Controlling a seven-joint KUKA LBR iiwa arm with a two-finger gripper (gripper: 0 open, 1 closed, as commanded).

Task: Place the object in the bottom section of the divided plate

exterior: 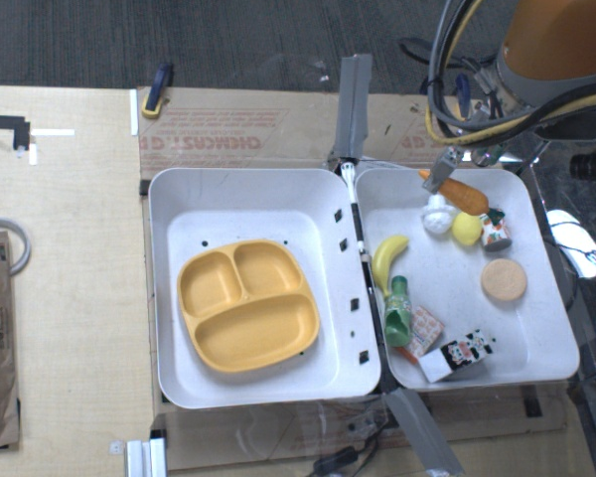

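yellow is the colour of the divided plate (246, 306), and it sits in the left bin (169, 266). its big bottom section (258, 331) has nothing in it, and the two small sections sit above it.

my arm (551, 18) comes in at the top right. my gripper (440, 175) is low over the top edge of the right bin (546, 361). i cannot tell how it is set from here.

the task does not say which thing to take. the thing closest to me is the carrot (465, 196), touching or just beside my tip, a little to the right and down. it lies long ways on a slant, from upper left to lower right. close under it sit a white ball (437, 220), a lemon (467, 229) and a small toy (495, 232).

further off are the banana (387, 259), a green bottle (397, 313), a round cookie (504, 280) and a cow-print box (459, 354).

i think the carrot is my pick. then the plate lies far to my left and lower down, across the wall between the bins.
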